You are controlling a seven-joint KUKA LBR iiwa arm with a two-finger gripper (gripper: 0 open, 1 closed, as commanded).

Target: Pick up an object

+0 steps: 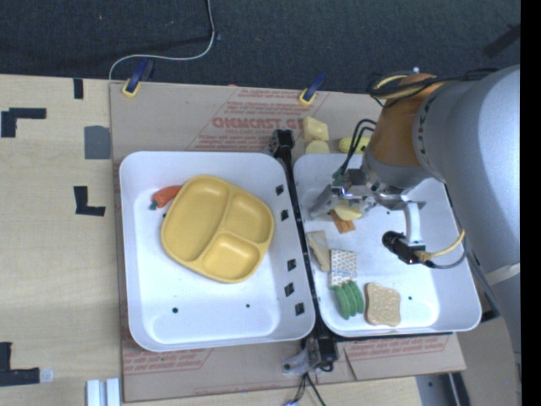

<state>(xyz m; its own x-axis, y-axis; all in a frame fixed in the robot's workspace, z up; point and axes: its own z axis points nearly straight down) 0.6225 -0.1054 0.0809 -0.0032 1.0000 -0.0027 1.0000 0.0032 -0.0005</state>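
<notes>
Start at the near edge of the right bin [456,311]. You have a toast-like slice of bread [383,304] by the near edge, and a green ridged piece, probably a bean pod or pickle [347,299], just beside it on the side toward the bins' shared wall. Just beyond that sits a small checkered cracker-like square [342,266], with a pale beige wedge [318,249] touching or nearly touching it, close to the shared wall. These four are packed tight, so a grab there could pinch two at once or shove one into its neighbour.

Farther in, toward the far half of the right bin, the gripper [342,200] sits low over an orange piece [345,221]. You can't tell how wide the jaws stand; the wrist and metal parts hide them, and nothing is clearly seen between them. Treat the orange piece as the likely target, not as held. Risk: it lies partly under the tooling, so a closing finger could clip its edge and flick it toward the wall. The loose cable [439,256] by the wrist could snag.

In the left bin [135,252] a yellow divided plate [218,227] lies mid-bin, with a carrot [166,195] touching its far edge. Beyond the right bin's far edge, pale yellow chunks [315,130] rest on the cardboard [211,117], out of play.
</notes>
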